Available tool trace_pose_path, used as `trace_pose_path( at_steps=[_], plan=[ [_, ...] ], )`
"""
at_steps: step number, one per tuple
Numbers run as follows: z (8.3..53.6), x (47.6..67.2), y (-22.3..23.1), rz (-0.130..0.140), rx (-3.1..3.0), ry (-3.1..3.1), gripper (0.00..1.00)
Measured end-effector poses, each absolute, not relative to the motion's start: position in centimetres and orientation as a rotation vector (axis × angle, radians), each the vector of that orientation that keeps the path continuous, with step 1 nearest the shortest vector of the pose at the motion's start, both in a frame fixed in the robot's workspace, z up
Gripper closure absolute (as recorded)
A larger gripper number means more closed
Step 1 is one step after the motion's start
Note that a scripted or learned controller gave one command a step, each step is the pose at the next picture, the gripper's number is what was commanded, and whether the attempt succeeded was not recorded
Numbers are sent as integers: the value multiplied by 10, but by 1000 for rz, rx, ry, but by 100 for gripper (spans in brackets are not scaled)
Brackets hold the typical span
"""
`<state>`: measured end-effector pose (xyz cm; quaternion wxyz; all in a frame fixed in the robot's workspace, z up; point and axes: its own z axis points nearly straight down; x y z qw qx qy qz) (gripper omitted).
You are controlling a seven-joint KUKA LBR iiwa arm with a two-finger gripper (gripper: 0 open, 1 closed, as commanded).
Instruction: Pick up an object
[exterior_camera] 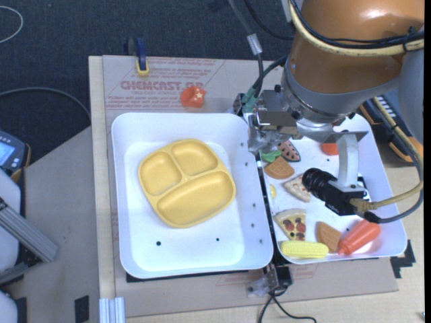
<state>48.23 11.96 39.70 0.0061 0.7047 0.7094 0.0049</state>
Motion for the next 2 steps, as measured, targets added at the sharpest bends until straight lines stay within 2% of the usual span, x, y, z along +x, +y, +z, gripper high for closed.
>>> trace_pose_path(
  at_steps=[1,2],
  plan=[
    [407,483,120,18,2202,2220,100],
    [336,478,58,-15,2234,2217,100]
  ],
)
